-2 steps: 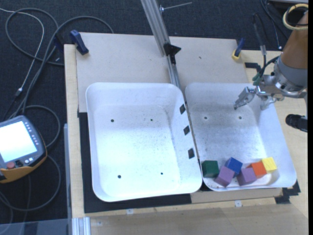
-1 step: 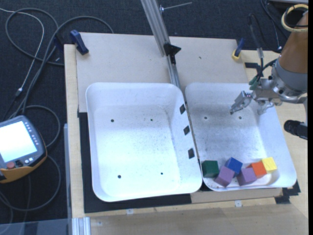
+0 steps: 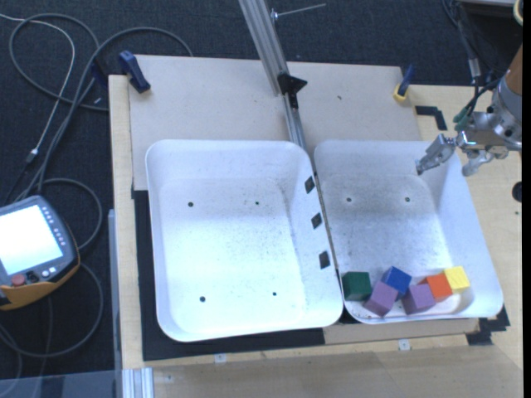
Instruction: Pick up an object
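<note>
Several small cubes lie along the front edge of the right bin (image 3: 373,222): a green cube (image 3: 358,285), a blue cube (image 3: 397,279), two purple cubes (image 3: 382,298) (image 3: 419,298), an orange cube (image 3: 440,287) and a yellow cube (image 3: 457,278). My gripper (image 3: 450,159) hangs over the bin's far right corner, well behind the cubes. Its fingers are spread open with nothing between them.
The left bin (image 3: 232,239) sits beside the right one, with black clips on the shared wall. A metal pole (image 3: 265,40) rises at the back centre. Blue (image 3: 134,70) and yellow (image 3: 403,89) clamps hold the board's far corners. A pendant (image 3: 29,251) lies off the bench, left.
</note>
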Robot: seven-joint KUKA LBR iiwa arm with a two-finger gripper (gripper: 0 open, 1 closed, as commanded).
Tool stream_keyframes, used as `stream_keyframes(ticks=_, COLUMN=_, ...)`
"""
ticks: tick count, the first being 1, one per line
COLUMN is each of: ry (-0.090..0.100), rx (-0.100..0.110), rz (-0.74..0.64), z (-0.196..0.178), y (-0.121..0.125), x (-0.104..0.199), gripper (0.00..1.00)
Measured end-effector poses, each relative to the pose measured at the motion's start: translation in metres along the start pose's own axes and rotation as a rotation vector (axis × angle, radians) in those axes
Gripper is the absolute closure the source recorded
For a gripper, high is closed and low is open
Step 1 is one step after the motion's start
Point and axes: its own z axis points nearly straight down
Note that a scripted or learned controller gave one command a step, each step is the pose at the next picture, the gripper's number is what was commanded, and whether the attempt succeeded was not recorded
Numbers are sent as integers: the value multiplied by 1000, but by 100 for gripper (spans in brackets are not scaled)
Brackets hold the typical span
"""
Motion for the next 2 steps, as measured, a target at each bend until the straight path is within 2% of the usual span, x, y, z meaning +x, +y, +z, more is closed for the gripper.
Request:
stream_keyframes(ticks=1, ry=7, rx=15, rz=-3, z=129, y=4, x=24, gripper=0)
stream_keyframes(ticks=2, ry=0, rx=-6, rz=-4, z=33, y=6, x=23, gripper=0)
